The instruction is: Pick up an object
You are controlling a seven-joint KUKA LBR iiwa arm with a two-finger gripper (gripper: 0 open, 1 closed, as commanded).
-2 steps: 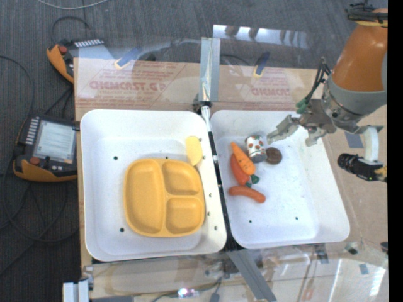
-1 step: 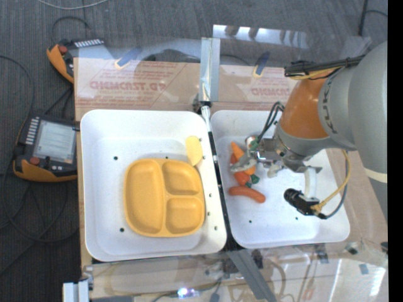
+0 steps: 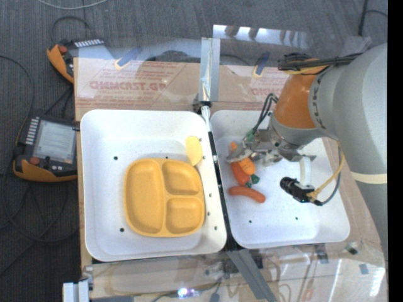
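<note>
The hand [image 3: 250, 151] is low in the right bin [image 3: 327, 225], just above a toy carrot [image 3: 243, 168]. I cannot tell how it is set. A toy hot dog [image 3: 247, 194] lies near. Both look small, light, hard and smooth, so grabbing across the middle seems best.

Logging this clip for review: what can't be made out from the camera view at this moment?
- Pincer: its tips sit over the toy carrot in the right bin; the wrist hides the grip, so a hold cannot be confirmed.
- Small items near the carrot's green end: too small to identify.
- Yellow piece beside the yellow tray in the left bin: shape unclear.
- Arm: upper part cut off at the right.
</note>
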